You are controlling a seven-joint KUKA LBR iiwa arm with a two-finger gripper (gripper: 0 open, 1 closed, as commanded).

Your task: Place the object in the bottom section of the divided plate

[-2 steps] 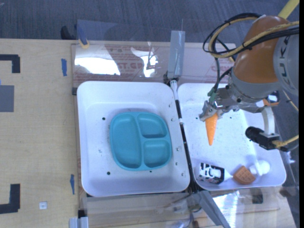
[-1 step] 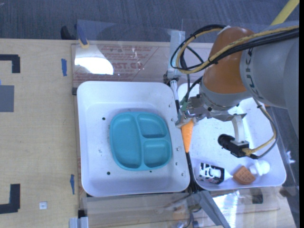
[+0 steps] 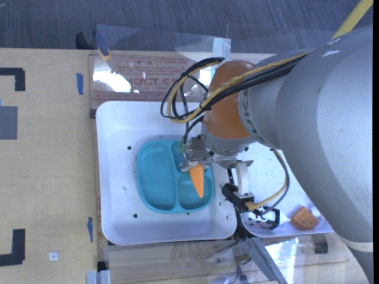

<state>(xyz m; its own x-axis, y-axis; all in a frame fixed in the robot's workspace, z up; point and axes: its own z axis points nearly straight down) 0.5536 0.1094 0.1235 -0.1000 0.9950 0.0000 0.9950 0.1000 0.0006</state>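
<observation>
Grey arm (orange wrist band) reaching from right, tool (image 3: 194, 161) pointing down.

Even, fairly bright overhead light fills the scene, and the shallow white plastic bin (image 3: 112, 158) at 9 o'clock reads clean with only soft, faint shadow along its inner walls. The strongest glare sits at 11 o'clock, where a clear plastic sheet (image 3: 121, 78) over brown cardboard throws a white hotspot, and weaker reflections streak the transparent panel at 6 o'clock. The big grey metal arm (image 3: 325, 117) at 3 o'clock looms soft and slightly out of focus with a pale sheen on its upper side, while the teal divided plate (image 3: 157, 176) stays reasonably sharp.
</observation>
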